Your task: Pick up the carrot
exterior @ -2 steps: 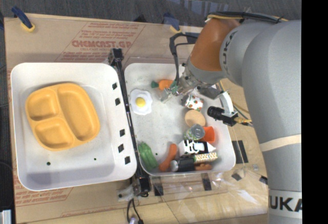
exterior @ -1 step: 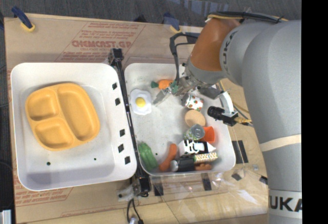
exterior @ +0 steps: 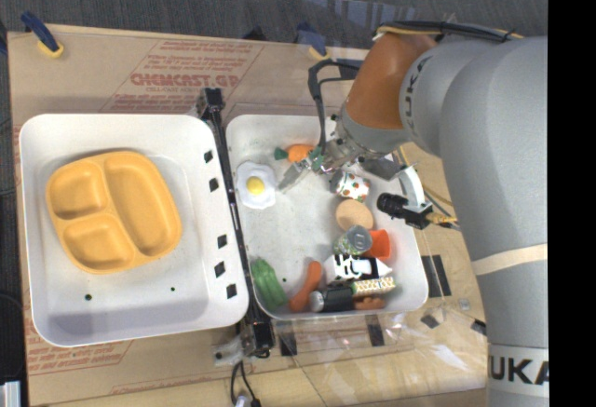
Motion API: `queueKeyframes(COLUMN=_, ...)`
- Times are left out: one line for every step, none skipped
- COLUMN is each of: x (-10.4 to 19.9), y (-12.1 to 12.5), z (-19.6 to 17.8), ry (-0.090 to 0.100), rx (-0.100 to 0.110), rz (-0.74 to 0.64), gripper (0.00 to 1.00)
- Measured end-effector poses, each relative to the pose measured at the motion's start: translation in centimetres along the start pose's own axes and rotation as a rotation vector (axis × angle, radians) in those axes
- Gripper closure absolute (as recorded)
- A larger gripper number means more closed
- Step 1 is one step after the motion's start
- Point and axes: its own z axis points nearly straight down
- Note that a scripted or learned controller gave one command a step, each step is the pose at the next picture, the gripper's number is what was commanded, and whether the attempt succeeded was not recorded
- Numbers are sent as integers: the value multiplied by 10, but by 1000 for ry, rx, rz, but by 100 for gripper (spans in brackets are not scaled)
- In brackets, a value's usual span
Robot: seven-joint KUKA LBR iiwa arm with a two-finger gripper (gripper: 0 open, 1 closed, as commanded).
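Note:
The carrot [exterior: 298, 153] is a small orange piece with a green top [exterior: 279, 154], lying near the far wall of the right bin [exterior: 279, 130]. My gripper [exterior: 312, 165] hangs low over the bin just in front and to the right of the carrot, close to it or touching it. The grey arm with its orange band [exterior: 382, 88] reaches in from the right and hides the bin's far right corner. Nothing can be seen held in the gripper.
The right bin also holds a fried egg [exterior: 255, 183], a tan egg [exterior: 353, 213], a green vegetable [exterior: 265, 281], an orange-red sausage-like piece [exterior: 305, 286] and several packets at the front right. A yellow divided plate [exterior: 112, 208] sits in the left bin [exterior: 56, 317].

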Motion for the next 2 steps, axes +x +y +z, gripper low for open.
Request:
queueKeyframes(x=0, y=1, z=-11, ry=-1, rx=0, rz=-7, gripper=100)
queueKeyframes(x=0, y=1, z=-10, ry=-1, rx=0, rz=-6, gripper=0)
